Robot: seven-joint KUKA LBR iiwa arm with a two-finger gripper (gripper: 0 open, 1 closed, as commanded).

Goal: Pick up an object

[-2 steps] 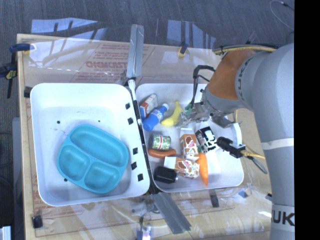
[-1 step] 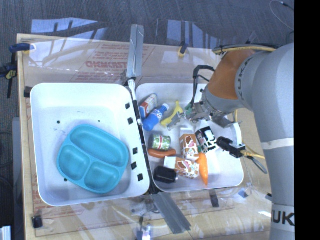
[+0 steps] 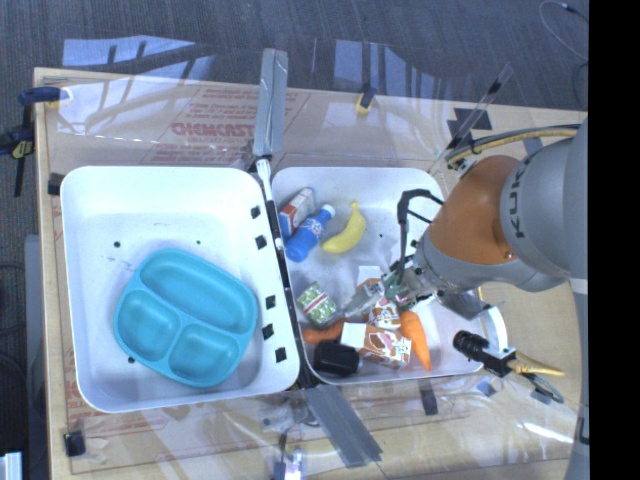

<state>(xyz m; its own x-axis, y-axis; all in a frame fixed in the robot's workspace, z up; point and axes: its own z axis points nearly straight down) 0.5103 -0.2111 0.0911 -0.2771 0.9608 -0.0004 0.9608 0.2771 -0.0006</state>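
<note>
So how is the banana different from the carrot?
The banana is yellow and curved; the carrot is orange and straight, tapering to a point. The banana lies in open space toward the far side of the right bin; the carrot lies at the near edge, right beside a small carton and close to the gripper. Both lie flat in the same bin.

You are looking at a robotics lab: a taped, plastic-sheeted tabletop [image 3: 150, 118] on grey carpet [image 3: 150, 8], two white bins [image 3: 80, 268], clamps [image 3: 30, 96], and an industrial arm [image 3: 540, 218] reaching in.
</note>
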